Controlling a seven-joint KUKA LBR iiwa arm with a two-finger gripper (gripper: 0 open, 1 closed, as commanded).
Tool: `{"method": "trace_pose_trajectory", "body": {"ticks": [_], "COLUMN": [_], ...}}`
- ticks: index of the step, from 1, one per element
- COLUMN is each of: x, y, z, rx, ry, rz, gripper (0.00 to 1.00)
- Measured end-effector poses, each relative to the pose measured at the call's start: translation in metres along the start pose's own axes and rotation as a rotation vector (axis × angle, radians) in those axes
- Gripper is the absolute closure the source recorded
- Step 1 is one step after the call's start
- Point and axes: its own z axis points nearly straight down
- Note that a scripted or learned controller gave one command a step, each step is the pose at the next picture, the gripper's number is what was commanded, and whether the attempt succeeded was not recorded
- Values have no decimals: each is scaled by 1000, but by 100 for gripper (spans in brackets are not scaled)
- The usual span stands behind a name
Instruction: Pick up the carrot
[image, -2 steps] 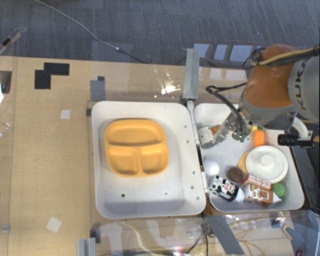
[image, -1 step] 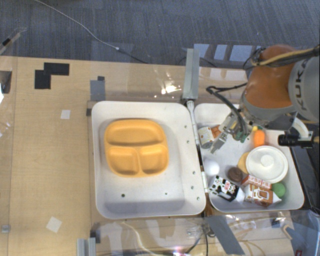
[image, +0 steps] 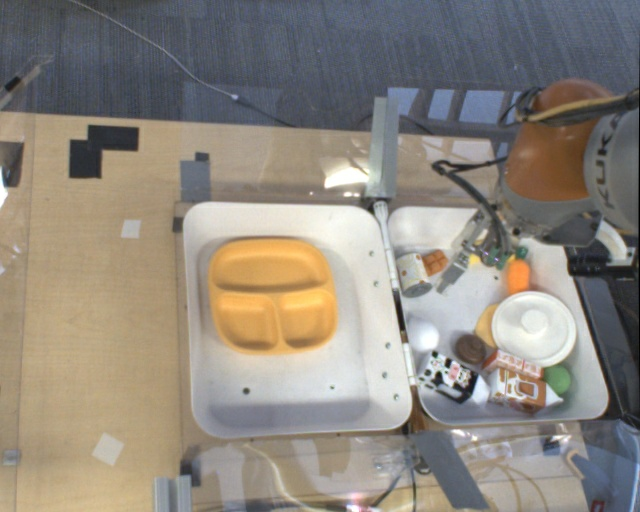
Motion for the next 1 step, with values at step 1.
{"method": "trace_pose_trajectory", "body": {"ticks": [1], "x": [-25], "y": [-54], "z": [48], "rx": [1], "ry": [1], "rz": [215], "gripper": [0]}}
